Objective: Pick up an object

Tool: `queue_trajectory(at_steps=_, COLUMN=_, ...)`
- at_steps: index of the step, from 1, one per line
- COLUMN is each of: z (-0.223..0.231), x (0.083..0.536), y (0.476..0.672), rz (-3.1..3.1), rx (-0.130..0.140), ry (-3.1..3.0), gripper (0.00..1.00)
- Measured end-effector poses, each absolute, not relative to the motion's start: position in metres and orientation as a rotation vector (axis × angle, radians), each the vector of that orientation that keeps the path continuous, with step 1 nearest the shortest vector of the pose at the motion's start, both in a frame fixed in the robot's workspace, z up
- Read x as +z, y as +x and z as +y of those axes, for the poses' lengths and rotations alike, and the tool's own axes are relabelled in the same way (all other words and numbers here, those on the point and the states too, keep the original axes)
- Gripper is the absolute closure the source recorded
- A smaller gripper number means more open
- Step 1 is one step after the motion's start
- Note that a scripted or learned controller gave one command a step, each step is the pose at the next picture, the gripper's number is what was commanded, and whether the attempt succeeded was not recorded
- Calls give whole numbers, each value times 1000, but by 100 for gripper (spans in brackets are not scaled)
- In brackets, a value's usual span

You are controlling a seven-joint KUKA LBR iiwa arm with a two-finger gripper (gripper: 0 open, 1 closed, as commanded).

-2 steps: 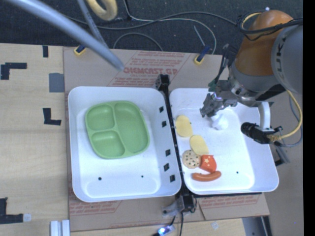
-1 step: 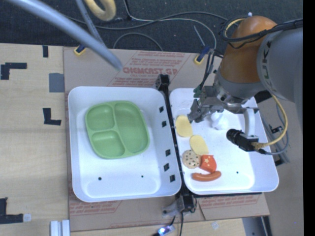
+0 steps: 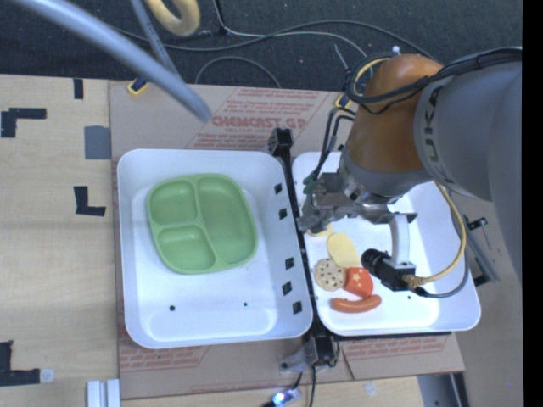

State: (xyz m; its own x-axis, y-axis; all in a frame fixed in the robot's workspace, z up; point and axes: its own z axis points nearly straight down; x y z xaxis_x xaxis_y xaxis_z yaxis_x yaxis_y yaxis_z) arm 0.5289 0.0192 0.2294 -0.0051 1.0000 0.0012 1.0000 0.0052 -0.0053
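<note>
The right bin [image 3: 424, 316] holds a pale yellow piece [image 3: 343, 248], a brown cookie [image 3: 328, 274], a red tomato-like piece [image 3: 360, 282] and a red-orange sausage [image 3: 355, 304], all bunched near its left wall. My gripper [image 3: 318, 214] hangs low at the bin's left edge, just above and left of the yellow piece. The grey arm with its orange band [image 3: 392, 108] covers the bin's back half. Nothing shows between the fingers.
The left bin [image 3: 136, 295] holds a green divided plate [image 3: 202, 223] in its back half. A black divider [image 3: 293, 227] runs between the bins. Cardboard lies under both bins, and cables trail across the dark floor behind.
</note>
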Motion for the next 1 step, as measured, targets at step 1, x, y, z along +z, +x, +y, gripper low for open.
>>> queue_trajectory(at_steps=1, z=69, x=220, y=517, rz=-2226, rx=3, ry=-2212, gripper=100)
